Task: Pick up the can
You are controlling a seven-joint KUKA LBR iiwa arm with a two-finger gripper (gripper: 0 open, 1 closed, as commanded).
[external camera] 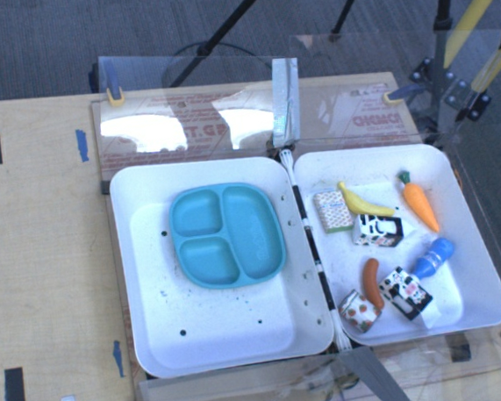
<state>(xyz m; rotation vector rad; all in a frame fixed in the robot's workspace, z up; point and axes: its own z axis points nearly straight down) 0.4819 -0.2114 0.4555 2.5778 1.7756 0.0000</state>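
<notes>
Hand: can't tell its state from this view, so I'm treating the grasp as not started.

Can [360, 311]: I'm reading the small round item with the brown and white label as the can, though the label is too small to confirm. It's sitting in the right bin [459, 303], tucked into the near left corner, close against the divider wall and the front wall.

Why that matters: the corner is leaving little room on two sides, so I'd judge the hand is needing a top-down approach with its opening lined up along the free direction.

What's crowding it:
- Sausage [372, 282] is lying just beside the can, possibly touching. It's the main obstacle.
- Cow-patterned carton [407, 293] is sitting just past the sausage.
- Blue bottle [432, 258] is lying near that, toward the right wall.
- Second cow-patterned carton [378, 230], banana [362, 200], small patterned box [333, 210] and carrot [419, 205] are sitting toward the far end, well apart from the can.

Left bin [146, 214] is holding a blue divided plate [228, 234]; it isn't getting in the way. Both bins are resting on the wooden bench [45, 259].

Risk, as I see it: nudging the sausage or clipping the wall.
</notes>
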